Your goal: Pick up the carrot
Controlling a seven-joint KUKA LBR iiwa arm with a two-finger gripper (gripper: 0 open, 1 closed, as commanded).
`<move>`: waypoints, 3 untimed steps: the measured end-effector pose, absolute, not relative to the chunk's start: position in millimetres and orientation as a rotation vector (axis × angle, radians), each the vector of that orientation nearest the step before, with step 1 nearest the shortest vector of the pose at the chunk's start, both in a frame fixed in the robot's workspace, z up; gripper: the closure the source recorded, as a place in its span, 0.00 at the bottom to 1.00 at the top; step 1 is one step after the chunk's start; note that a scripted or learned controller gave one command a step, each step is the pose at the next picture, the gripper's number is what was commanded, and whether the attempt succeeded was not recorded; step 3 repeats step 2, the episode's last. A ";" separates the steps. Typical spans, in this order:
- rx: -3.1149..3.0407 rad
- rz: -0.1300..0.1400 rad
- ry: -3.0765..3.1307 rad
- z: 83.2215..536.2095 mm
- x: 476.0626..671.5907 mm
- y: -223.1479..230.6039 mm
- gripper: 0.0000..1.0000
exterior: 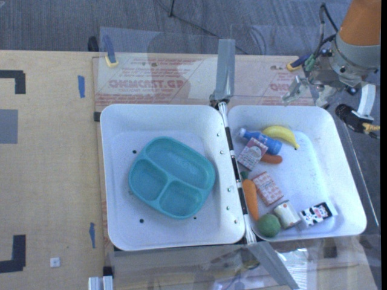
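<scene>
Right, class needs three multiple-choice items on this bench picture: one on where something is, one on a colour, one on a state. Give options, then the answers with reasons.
1. Where does the long orange carrot lie?
A. On the teal plate
B. In the right white bin, along its left wall
C. On the wooden bench outside both bins

2. What colour is the three-compartment plastic plate in the left white bin?
A. Teal
B. Red
C. Yellow

3. How does the two-finger gripper stand to the carrot?
A. Clamped on it
B. Pressing it flat
C. Apart from it, above the far rim of the right white bin

Answers: 1 B, the carrot lies against the wall by the divider, near the round green fruit. 2 A, the plate is teal. 3 C, the gripper sits past the bin's far edge, well clear of the carrot.
</scene>
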State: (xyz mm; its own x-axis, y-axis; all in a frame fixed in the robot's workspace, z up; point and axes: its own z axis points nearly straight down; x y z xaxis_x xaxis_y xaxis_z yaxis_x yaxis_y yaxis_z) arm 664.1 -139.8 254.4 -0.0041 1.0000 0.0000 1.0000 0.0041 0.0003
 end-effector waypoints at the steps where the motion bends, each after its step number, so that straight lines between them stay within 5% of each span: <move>1: 2.410 -0.001 2.017 146.2 611.7 -115.7 0.00; 2: 2.204 0.028 2.216 105.8 594.1 -95.4 0.00; 3: 2.204 0.028 2.216 105.8 594.1 -95.4 0.00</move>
